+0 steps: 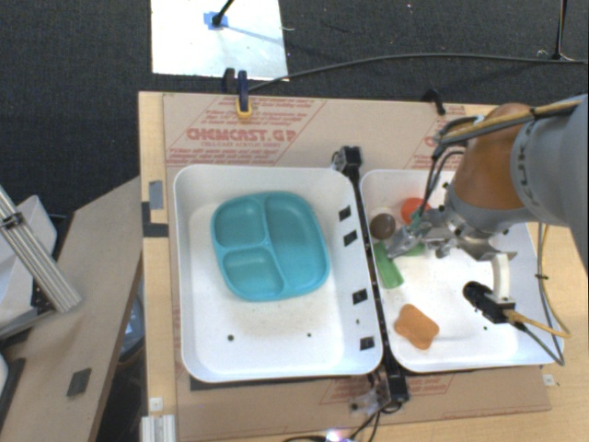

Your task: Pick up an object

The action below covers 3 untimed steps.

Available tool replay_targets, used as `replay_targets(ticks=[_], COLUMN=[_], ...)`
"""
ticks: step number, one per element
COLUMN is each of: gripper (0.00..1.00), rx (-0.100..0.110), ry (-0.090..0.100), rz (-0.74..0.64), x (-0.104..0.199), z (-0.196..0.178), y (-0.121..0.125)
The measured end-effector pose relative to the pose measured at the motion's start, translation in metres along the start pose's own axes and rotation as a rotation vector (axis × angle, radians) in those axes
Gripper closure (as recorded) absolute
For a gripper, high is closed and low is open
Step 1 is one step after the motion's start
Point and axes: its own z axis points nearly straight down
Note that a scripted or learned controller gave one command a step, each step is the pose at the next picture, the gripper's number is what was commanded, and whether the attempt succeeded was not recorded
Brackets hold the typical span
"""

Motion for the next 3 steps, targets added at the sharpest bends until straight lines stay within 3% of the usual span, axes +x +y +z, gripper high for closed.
replay_targets(ticks=[1,3], gripper=[1.0,1.0], rx=[-0.005,-0.008], ry=[-0.001,-0.002], rz=[0.002,0.0], x=[-0.001,0.002], z=[-0.013,-0.112], y=[0.001,0.009])
